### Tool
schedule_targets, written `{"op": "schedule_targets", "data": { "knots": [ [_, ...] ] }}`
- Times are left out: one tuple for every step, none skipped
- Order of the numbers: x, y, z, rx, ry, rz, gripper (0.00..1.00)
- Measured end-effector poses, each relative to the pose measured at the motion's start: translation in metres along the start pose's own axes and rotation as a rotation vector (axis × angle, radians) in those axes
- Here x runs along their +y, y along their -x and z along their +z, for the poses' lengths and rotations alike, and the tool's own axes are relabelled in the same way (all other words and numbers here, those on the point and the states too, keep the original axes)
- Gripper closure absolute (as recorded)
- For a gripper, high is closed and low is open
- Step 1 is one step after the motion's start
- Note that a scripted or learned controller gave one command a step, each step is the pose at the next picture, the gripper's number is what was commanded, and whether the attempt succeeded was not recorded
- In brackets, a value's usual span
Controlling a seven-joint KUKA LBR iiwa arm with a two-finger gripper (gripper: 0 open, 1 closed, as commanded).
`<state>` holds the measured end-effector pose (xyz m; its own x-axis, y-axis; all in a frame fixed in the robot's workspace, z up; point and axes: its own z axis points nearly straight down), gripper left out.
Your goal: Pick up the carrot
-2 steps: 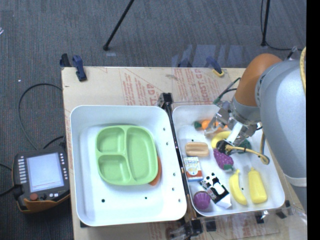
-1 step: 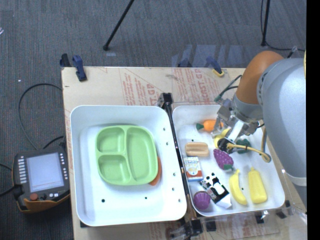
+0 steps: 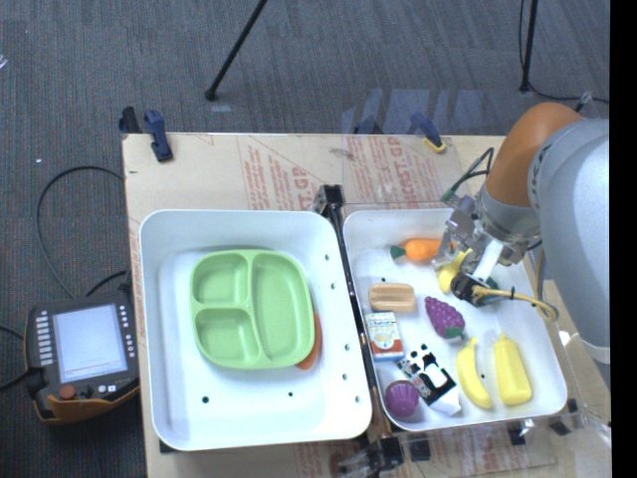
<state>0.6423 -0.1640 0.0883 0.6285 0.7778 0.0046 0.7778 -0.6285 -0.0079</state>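
Observation:
The carrot (image 3: 422,250), orange with a green top pointing left, lies at the back of the right bin (image 3: 378,229). My gripper (image 3: 461,267) hangs low over that bin, just right of the carrot's thick end and close to it. A small yellow object (image 3: 447,278) peeks out at the gripper's left side. The view does not show the carrot inside the gripper.
The right bin also holds a bread roll (image 3: 391,296), purple grapes (image 3: 445,317), a small carton (image 3: 382,335), a black-and-white carton (image 3: 430,374), a plum (image 3: 402,398), a banana (image 3: 472,374) and a yellow bottle (image 3: 511,368). A green divided plate (image 3: 251,307) lies in the left bin (image 3: 164,366).

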Motion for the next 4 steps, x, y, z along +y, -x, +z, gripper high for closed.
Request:
{"op": "schedule_targets", "data": {
  "knots": [
    [-0.001, 0.004, 0.001, -0.013, -0.006, -0.002, 0.00],
    [-0.044, -0.043, 0.002, -0.012, -0.005, 0.101, 0.00],
    [-0.048, -0.049, 0.002, -0.013, -0.007, 0.303, 0.00],
    [-0.058, -0.057, 0.002, -0.005, 0.000, 0.575, 0.00]
  ]
}}
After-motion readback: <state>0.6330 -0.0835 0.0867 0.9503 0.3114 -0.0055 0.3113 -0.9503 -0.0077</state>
